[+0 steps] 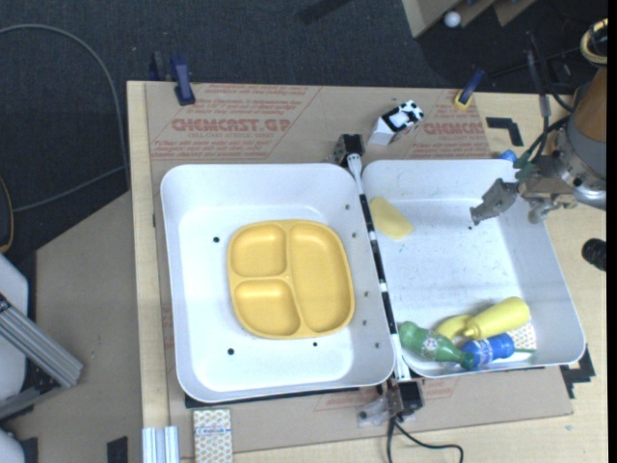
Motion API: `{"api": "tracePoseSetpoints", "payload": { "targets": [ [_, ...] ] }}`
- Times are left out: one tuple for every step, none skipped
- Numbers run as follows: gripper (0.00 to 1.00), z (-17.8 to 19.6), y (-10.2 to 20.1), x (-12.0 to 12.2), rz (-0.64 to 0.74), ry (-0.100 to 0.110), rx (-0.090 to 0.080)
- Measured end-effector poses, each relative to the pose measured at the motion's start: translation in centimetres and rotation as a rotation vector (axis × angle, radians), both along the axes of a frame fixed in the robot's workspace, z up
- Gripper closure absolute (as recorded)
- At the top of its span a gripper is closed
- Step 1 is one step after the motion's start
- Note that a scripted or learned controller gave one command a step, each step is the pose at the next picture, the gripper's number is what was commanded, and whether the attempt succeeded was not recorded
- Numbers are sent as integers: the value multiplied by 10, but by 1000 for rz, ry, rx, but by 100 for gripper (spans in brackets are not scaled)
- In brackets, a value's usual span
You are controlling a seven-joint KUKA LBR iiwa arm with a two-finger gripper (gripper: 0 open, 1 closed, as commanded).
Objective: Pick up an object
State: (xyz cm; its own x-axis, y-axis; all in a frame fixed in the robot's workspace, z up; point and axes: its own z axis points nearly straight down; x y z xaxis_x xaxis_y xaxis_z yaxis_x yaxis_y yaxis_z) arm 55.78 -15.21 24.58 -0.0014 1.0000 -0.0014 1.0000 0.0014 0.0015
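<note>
The gripper [503, 203] hangs over the right bin [540, 258] at its two o'clock corner, its grip impossible to tell. Bottles [472, 334] lie clustered at six o'clock; a yellow plate [289, 278] fills the left bin [193, 258].

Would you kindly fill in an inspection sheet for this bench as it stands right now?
Surface: brown board bearing two white bins, left bin and right bin, side by side.
Job's things: yellow divided plate in the left bin; pale yellow piece at the right bin's upper left; yellow bottle, green item and blue item clustered at its near edge.
Clutter: black-and-white item on the board behind the bins.
Grippers: gripper above the right bin's far side, nothing between its fingers.
Cables: white cable on the floor, left; black lead at the front edge.
Surroundings: dark carpet.
</note>
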Motion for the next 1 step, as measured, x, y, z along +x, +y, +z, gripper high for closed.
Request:
{"api": "tracePoseSetpoints", "payload": {
  "targets": [
    [0,-152,-58,-72,-3,2,1]
  ]
}}
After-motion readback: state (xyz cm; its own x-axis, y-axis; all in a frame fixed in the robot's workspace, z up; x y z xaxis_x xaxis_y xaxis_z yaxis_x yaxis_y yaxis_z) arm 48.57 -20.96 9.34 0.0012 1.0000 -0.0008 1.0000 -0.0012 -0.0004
